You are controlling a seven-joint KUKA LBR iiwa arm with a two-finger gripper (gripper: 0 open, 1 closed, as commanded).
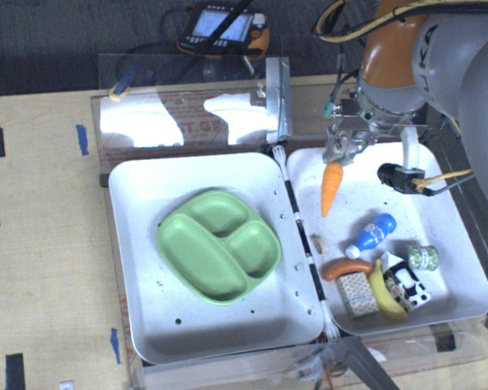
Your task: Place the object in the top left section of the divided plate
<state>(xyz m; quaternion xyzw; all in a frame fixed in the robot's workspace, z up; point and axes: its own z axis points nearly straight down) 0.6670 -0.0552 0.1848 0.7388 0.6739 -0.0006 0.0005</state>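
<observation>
Over the right white bin [456, 290], far end: your gripper [339, 151] has the orange toy carrot [332, 188] pinched at its top, fingers closed on it.
Carrot hangs tip-down above the bin's far-left part, near the divider. You'll see the green three-section divided plate [218, 245] in the left white bin [152, 308], well apart from the carrot. A small pile of toys [380, 276] sits at the right bin's near end.

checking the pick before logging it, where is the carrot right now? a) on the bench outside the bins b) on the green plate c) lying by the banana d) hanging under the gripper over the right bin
d: the carrot hangs tip-down with its top between the fingers of the gripper, over the right bin, away from the green plate.
</observation>
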